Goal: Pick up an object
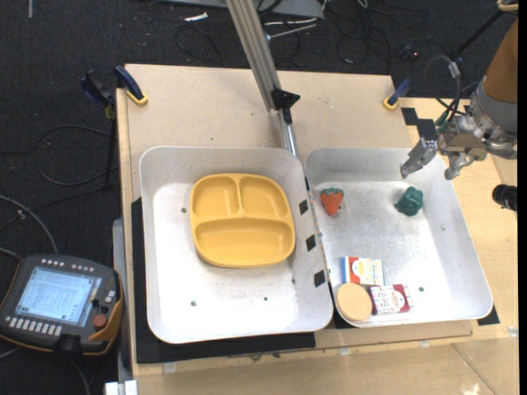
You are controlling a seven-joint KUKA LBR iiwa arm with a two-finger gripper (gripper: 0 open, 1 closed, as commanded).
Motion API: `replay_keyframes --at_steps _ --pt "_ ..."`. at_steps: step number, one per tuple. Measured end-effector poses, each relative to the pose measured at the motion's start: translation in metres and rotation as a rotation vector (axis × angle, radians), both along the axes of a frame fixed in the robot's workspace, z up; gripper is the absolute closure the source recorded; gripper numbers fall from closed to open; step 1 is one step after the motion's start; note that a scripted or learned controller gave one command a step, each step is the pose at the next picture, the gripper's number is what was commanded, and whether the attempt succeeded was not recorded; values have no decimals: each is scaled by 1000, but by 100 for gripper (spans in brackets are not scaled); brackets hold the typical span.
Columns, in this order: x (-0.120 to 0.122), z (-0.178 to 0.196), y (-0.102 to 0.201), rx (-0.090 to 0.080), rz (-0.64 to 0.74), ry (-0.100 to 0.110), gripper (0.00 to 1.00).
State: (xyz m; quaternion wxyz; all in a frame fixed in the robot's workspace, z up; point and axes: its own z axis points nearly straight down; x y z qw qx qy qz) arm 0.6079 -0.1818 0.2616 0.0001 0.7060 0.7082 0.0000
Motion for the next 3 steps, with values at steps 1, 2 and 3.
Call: replay_keyframes --at_steps 1,2,3 --pt "0 0 0 0 0 0 0" --pt "2 -45 5 1 1 4 0" --pt "-7 -100 1 1 -4 6 0"
